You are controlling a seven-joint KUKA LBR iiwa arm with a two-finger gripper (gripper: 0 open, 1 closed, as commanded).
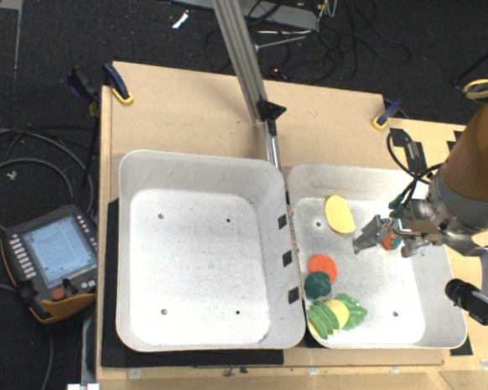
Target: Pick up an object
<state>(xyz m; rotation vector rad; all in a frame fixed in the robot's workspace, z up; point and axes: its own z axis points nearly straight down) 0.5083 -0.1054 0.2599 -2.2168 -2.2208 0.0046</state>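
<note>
My gripper (385,237) hangs over the upper middle of the right bin (435,331), at the end of the grey arm with its orange band (483,150). A small red and teal patch (390,238) shows right at the gripper; whether it is a held object or one lying beneath is unclear. A yellow oval object (339,214) lies just left of the gripper. Along the bin's left side lie an orange ball (323,264), a dark green object (317,284) and a green and yellow object (336,313).
The left bin (145,174) sits beside the right one, divided from it by a raised rim (289,236). A slanted metal pole (246,60) rises behind the bins. Blue and yellow clamps (116,83) hold the bench corners. A teach pendant (54,255) lies on the floor at left.
</note>
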